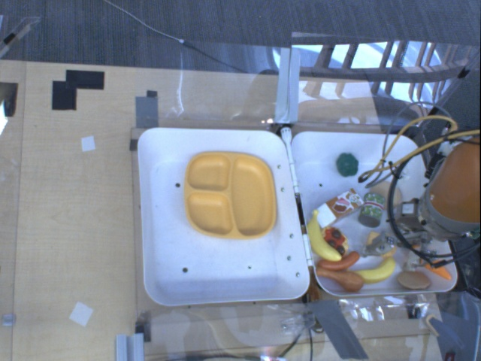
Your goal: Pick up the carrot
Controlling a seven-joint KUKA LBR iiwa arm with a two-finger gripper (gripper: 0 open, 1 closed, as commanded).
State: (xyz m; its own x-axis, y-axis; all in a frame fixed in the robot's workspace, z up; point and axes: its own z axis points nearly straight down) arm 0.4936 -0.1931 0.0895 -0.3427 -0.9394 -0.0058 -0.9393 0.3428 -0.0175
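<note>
Hanging over the right bin (301,201) at the frame's right edge, the gripper (409,235) sits low among cables; can't tell if it's spread or closed, view too cluttered. Carrot (438,269) lies at the bin's lower right, just right of the gripper, partly hidden. Nearby: two bananas (323,241), sausages (342,271), a small carton (344,204), a green ball (346,164). Yellow divided plate (229,194) sits in the left bin (161,224), well apart.
</note>
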